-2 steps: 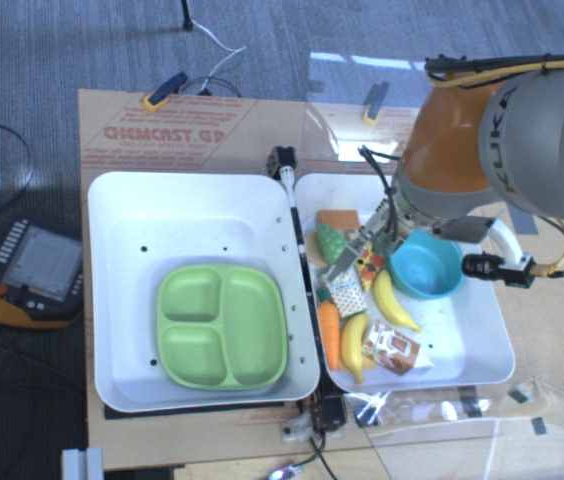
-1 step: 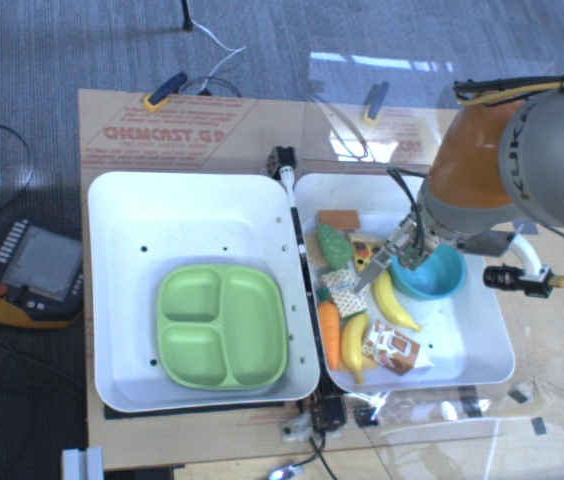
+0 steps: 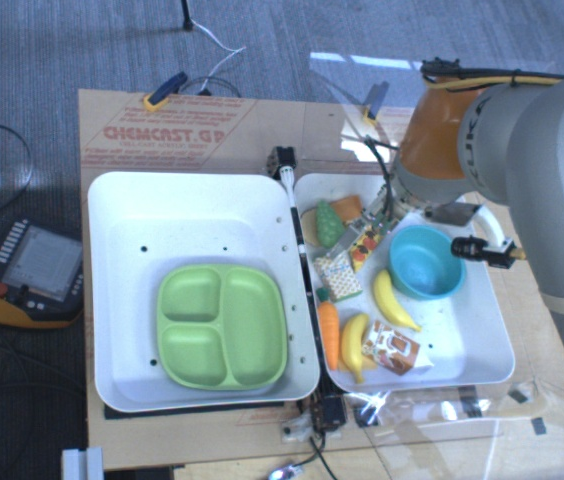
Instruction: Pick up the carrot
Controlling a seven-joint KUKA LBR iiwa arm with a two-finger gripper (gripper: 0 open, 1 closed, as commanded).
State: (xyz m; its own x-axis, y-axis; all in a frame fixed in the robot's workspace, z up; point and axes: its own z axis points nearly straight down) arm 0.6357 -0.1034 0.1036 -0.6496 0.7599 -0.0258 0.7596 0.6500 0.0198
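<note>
The plate (image 3: 224,326) sits in the left bin (image 3: 122,218). In the right bin (image 3: 487,343), the carrot (image 3: 329,333) lies along the left wall, bananas (image 3: 374,318) just beside it (a packet (image 3: 395,349) touching them), the bowl (image 3: 425,262) behind.

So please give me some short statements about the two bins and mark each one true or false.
1. The carrot lies in the right bin. True.
2. The green divided plate holds a banana. False: its compartments hold nothing; both bananas lie in the right bin.
3. The blue bowl sits in the right bin. True.
4. The carrot lies against the right bin's far right wall. False: it lies along the left wall, beside a banana.
5. The left bin holds the snack packet. False: it is in the right bin.
</note>
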